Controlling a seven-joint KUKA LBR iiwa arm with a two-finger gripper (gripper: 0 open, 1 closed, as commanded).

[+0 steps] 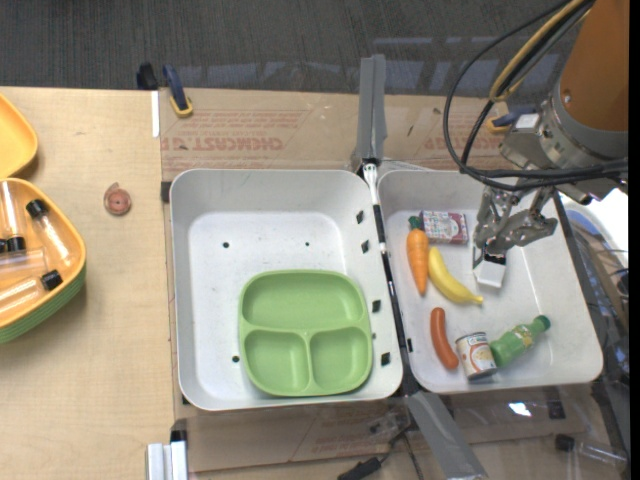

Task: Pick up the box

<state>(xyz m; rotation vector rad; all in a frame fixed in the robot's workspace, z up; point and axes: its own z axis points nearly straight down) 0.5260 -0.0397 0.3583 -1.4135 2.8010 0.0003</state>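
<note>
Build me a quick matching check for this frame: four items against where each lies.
Items:
1 green plate
2 box
3 carrot
4 green bottle

Places:
A right bin's front right part
B right bin's far end, by the carrot's top
C left bin
D right bin, just left of the banana

Pairs: 1-C, 2-B, 3-D, 4-A

Cardboard sheet (300, 128) behind bins: red print, upside down, reads "CHEMCYL". Box (444, 227) label illegible.
</note>
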